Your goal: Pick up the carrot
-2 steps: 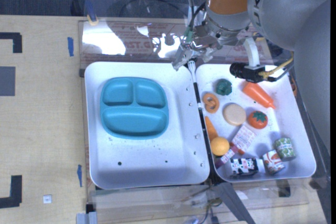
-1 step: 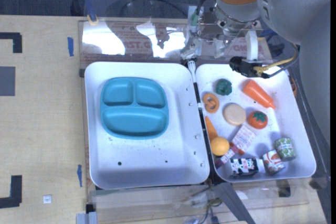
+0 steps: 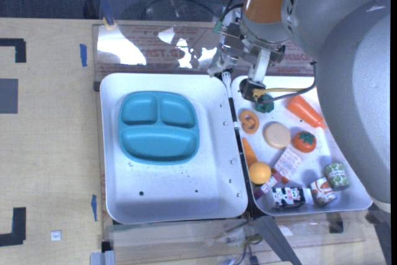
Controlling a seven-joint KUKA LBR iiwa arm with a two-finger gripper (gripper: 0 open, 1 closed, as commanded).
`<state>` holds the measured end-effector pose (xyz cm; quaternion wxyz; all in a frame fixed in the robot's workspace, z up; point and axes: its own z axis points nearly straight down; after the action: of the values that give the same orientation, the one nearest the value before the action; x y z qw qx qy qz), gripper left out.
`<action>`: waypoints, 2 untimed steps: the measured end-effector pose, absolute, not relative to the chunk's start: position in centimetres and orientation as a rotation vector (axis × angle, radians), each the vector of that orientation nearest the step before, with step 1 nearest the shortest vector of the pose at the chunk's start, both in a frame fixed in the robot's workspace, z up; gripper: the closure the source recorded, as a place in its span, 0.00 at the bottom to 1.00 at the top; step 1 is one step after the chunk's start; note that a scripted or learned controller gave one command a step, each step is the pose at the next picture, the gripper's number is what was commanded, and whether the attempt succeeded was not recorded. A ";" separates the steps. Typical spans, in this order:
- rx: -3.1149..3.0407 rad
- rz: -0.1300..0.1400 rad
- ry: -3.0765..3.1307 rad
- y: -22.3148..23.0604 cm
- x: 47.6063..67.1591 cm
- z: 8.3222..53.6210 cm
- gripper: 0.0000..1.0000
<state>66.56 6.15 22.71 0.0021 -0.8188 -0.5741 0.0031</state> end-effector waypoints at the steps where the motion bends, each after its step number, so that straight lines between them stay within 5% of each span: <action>1: -2.840 -0.005 -1.347 4.0 66.7 26.7 0.00; 2: -3.114 -0.003 -0.419 1.4 66.3 25.7 0.00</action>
<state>66.26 1.39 25.72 0.0000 -0.9911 -0.1332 -0.0009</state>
